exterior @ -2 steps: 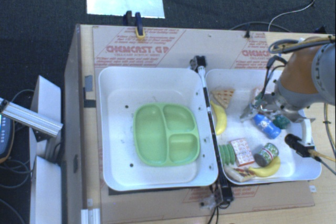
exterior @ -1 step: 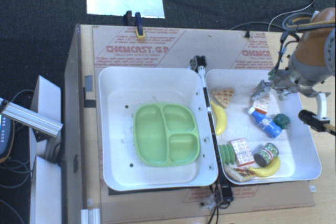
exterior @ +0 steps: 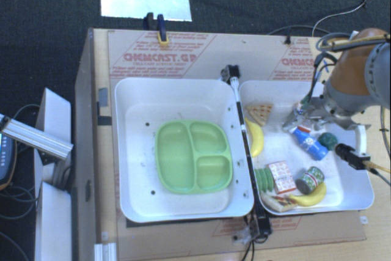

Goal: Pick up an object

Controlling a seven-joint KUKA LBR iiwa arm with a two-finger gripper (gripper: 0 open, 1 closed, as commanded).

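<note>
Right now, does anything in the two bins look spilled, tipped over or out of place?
Nothing looks spilled or damaged. The small can lies tilted on its side by a banana in the right bin. The green tray sits flat in the left bin.

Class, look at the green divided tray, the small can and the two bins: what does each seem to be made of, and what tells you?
Green divided tray: likely moulded plastic; uniform pale colour, rounded compartments, soft sheen.
Small can: probably metal or a plastic toy; pale rim, printed label; too small to tell.
Bins: apparently thin white plastic; smooth rounded walls, matte finish.
</note>
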